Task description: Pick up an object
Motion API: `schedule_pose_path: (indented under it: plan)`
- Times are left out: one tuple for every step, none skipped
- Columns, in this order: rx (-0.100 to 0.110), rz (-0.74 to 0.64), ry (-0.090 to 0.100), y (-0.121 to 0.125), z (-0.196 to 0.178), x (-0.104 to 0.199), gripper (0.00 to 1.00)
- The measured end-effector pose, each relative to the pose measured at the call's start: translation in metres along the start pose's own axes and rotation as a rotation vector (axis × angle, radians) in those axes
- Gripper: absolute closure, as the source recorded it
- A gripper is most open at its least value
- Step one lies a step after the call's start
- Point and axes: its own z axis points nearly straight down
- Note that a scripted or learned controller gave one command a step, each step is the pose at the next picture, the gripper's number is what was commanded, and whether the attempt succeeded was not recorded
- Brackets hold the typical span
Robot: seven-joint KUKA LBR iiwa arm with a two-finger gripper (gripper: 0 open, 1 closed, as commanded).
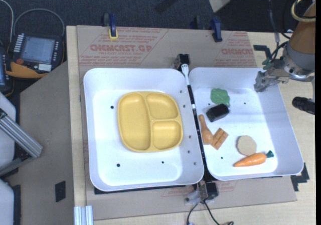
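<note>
My gripper [264, 81] hangs over the far right corner of the right bin [281, 119], with nothing seen between its fingers. Below and left of it lie a green leafy piece [220, 95] and a black block [217, 113]. Nearer the front are an orange stick [205, 130], a brown cracker-like piece [218, 138], a tan round cookie [246, 145] and a toy carrot [251, 159]. All of these rest on the bin floor, apart from the gripper.
The left bin [100, 119] holds a yellow divided plate [149, 121]. Blue clamps [113, 24] [216, 27] hold the cardboard at the bench's far edge. A pendant with a screen [36, 50] lies off the bench at the left.
</note>
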Motion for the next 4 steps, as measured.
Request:
schedule_pose_path:
  plan:
    - [-0.001, 0.000, 0.000, 0.008, -0.064, -0.003, 1.00]
    - [0.001, 0.000, 0.000, 0.005, -0.109, -0.007, 1.00]
    - [0.011, -0.002, 0.005, -0.005, -0.099, 0.039, 1.00]
    - [0.011, -0.004, 0.007, -0.032, -0.098, 0.094, 1.00]
